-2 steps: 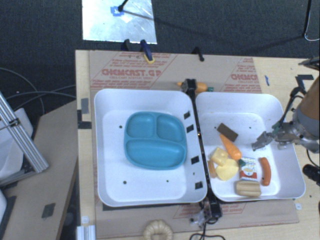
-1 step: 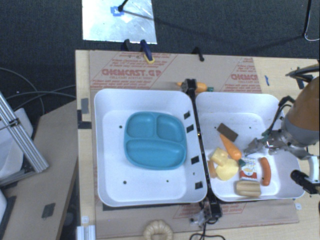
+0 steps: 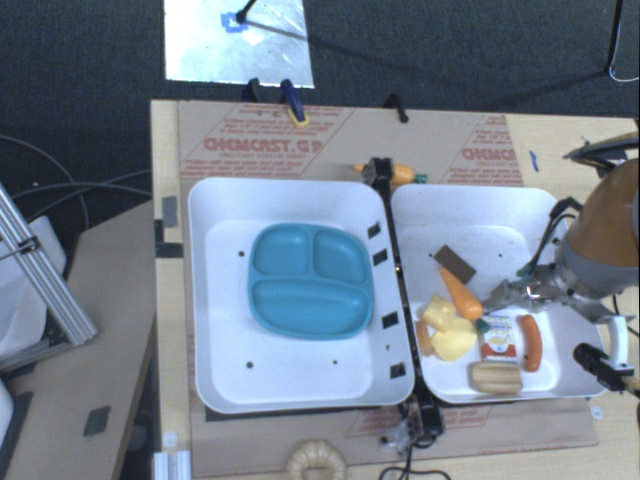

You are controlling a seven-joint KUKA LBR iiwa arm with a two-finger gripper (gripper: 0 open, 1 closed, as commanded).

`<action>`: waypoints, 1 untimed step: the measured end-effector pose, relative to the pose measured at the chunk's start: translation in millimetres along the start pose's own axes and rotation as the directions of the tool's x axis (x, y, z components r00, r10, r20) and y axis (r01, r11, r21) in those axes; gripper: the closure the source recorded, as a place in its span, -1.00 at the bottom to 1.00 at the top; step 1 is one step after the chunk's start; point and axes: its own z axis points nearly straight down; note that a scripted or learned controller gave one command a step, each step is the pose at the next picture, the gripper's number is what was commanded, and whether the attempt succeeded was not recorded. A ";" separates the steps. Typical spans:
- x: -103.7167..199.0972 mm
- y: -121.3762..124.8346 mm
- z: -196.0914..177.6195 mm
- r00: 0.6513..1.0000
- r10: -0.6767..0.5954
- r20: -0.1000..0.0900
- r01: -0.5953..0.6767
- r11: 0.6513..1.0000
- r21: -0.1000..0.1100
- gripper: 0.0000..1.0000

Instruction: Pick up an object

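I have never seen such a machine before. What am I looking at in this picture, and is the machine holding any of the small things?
One camera looks down at a slant on a bench with two shallow white bins. The left bin holds a blue divided plate. The right bin holds toy food: a carrot, yellow pieces, a small red and white packet, a sausage, a bread roll and a dark flat piece. The grey and orange shape at the right is the robot arm. Its gripper reaches down beside the carrot. I see nothing between its fingers, so it holds nothing yet.
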 end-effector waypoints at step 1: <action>0.0 0.4 -10.8 1.000 0.000 0.000 0.000 1.000 -0.002 1.00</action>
